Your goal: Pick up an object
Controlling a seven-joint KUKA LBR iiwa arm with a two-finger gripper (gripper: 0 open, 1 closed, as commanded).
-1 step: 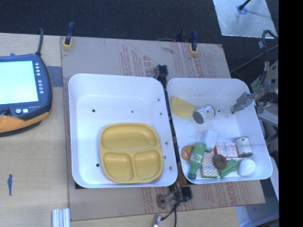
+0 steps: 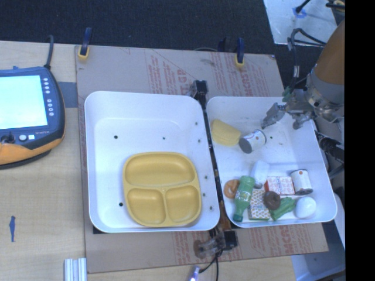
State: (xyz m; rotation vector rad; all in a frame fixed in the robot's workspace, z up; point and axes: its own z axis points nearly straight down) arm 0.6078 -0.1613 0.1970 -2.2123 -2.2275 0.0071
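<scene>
My gripper hovers over the far right part of the right bin, with its two fingers spread and nothing between them. Just left of and below it lies a small grey can on its side, next to a yellow rounded object. Along the bin's near side are a green bottle, a white cup, a red-and-white box, a red-labelled can, a brown piece, a white egg and a brown pretzel-like item.
The left bin holds a yellow divided plate at its near side. A control pendant with a screen lies at the bench's left. Clamps hold the cardboard sheet at the far edge.
</scene>
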